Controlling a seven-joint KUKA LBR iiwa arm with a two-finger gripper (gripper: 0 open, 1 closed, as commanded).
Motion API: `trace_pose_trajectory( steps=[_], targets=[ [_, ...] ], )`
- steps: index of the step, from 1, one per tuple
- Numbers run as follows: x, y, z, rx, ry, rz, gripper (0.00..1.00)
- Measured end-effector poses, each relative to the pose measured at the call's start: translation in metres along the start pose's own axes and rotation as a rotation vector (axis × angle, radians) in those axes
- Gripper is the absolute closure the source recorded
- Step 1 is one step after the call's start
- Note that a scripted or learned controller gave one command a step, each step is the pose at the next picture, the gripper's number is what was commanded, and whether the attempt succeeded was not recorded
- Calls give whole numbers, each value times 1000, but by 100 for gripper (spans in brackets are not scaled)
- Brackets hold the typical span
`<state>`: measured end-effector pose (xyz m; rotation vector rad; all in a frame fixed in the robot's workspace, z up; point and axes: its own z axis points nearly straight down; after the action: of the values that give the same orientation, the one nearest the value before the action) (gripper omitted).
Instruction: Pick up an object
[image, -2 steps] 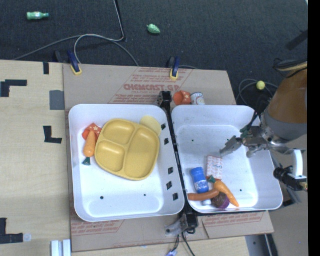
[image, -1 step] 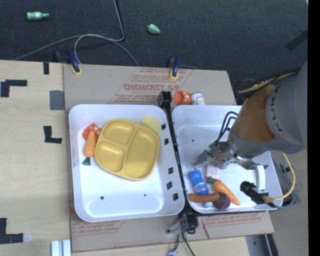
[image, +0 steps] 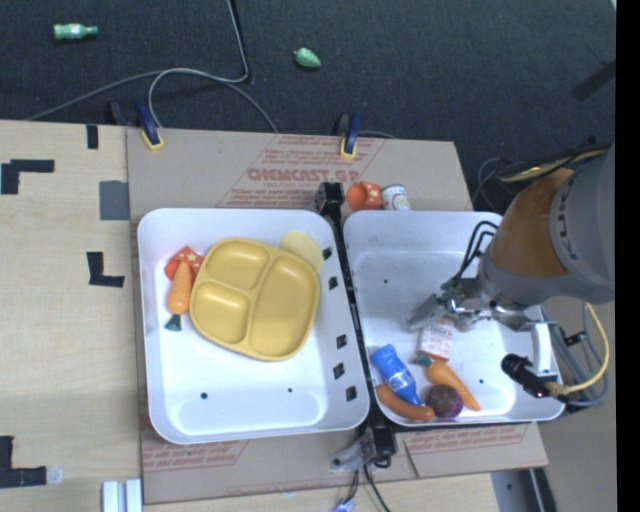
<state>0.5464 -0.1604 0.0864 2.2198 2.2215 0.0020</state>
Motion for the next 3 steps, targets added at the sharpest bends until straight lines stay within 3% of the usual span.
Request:
trace_pose_trajectory(
  steps=[1,2,3],
  targets=[
    [-1,2,-11,-6,-3,0,100],
    [-1,1,-11,-6,-3,0,0],
    [36,-54,-1,-8,-6,2,0]
  ],
)
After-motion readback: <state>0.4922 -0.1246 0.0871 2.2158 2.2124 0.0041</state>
